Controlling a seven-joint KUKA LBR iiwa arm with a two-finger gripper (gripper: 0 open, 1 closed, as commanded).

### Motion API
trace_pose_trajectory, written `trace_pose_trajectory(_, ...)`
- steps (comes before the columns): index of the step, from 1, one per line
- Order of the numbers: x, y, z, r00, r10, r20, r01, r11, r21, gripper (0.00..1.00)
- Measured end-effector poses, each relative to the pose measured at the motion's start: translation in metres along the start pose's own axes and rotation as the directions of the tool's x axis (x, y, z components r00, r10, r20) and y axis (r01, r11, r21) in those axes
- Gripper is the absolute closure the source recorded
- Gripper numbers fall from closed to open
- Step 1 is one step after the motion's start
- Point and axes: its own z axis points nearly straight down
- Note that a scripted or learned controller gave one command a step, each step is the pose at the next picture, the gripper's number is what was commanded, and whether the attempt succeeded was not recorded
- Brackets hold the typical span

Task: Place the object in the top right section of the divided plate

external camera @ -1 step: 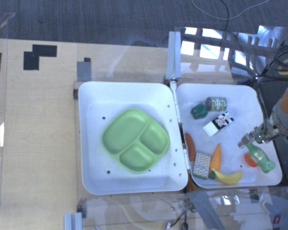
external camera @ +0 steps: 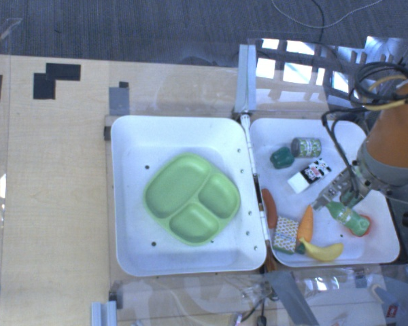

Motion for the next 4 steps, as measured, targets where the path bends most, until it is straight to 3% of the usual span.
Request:
trace_pose_trajectory(1,0.052,0.036,-0.031,0.982,-0.188,0.002,0.188,0.982,-0.001,1.00)
trace_pose_trajectory(2,0.022,0.038,-0.017,0.972,-0.233,0.001,0.233,0.972,0.000,1.00)
trace_pose_trajectory(3,0.078,0.059,-0.051,0.868,-0.496,0.003,0.496,0.868,-0.002,1.00)
trace_pose_trajectory(4,0.123,0.099,-0.067,0.850,-0.527,0.001,0.527,0.850,-0.002,1.00)
